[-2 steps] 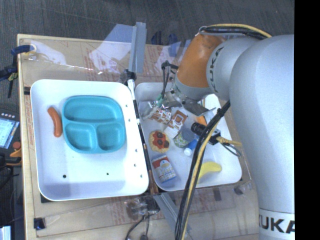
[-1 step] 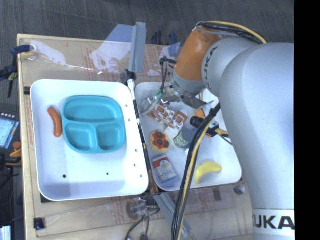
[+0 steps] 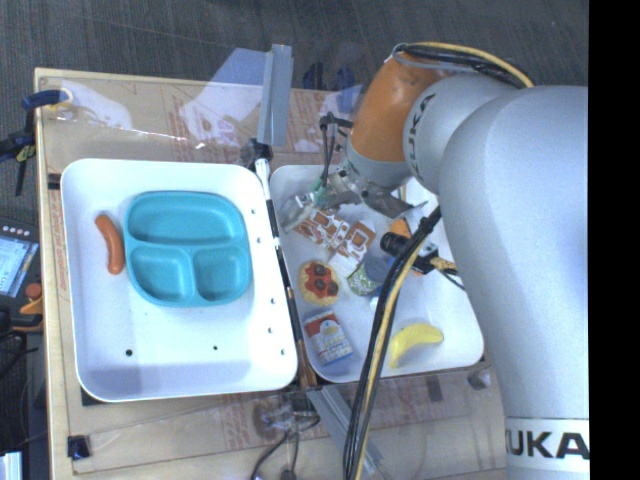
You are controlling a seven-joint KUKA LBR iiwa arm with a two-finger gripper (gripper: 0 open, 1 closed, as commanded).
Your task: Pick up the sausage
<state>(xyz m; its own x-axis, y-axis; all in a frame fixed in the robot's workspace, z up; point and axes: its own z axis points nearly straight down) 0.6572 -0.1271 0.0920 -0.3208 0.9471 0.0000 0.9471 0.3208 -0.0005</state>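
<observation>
Two white bins sit side by side on your bench. Nearest you, by the right bin's (image 3: 462, 353) front edge, lie a banana (image 3: 413, 342) and a small carton (image 3: 327, 336); behind them is a round pizza toy (image 3: 319, 281), then a waffle (image 3: 335, 231). The sausage (image 3: 110, 242) you want lies in the left bin (image 3: 160, 368), along its left wall, just beside a blue tray (image 3: 188, 246). Farther back, the gripper (image 3: 322, 194) hangs over the right bin's far left corner, close above the waffle, well apart from the sausage. You cannot tell its opening, nor see anything held.
</observation>
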